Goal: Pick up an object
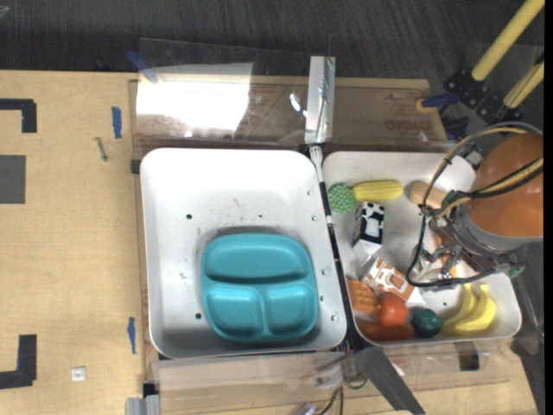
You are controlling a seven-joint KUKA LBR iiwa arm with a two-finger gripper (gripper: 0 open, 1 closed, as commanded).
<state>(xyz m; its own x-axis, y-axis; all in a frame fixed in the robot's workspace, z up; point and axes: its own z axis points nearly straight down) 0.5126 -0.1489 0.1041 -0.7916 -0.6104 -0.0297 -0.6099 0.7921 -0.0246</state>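
The grey arm with orange band [510, 193] hangs over the right white bin [505, 322], near the yellow plastic banana [473, 311]; whether the hand is open cannot be told.

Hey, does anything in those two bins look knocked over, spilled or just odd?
Nothing looks spilled or broken. The teal divided tray sits flat in the left bin. In the right bin, the toy corn, banana, tomato and a crumpled snack packet lie in a loose jumble.

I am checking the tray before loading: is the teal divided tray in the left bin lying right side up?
Right side up: the teal tray lies flat in the left bin, its three compartments facing upward.
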